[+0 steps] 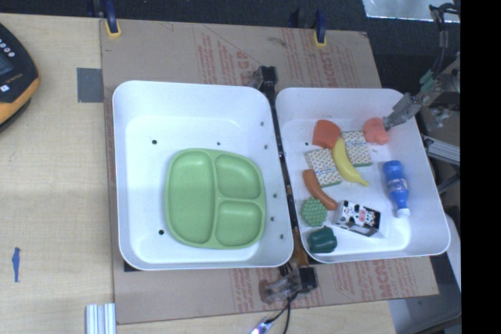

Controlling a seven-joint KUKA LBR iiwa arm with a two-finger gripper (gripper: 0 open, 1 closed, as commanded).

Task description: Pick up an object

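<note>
At the far right corner of the right bin (pixel 438 235), I have the gripper (pixel 394 118) down low, its tip right against a small salmon-pink object (pixel 376 132) that sits near the bin's back wall. From this slanted view I cannot tell whether it has closed on that piece or merely rests beside it, so I will not call it a hold.

I judge this to be the grasp step itself: the approach looks finished, the lift has not begun. The pink object lies just beside a checkered sponge-like block (pixel 356 149) and a yellow banana (pixel 347 162), with a blue bottle (pixel 395 185) a little nearer the front (crowded company, which makes me wary). An orange-red piece (pixel 326 133) sits near the bin's middle.

Next I would want a firm close on the pink object, then a straight rise clear of the bin wall, watching that the block does not come up with it. Over in the left bin (pixel 137 109) the green divided tray (pixel 214 198) lies well apart.
</note>
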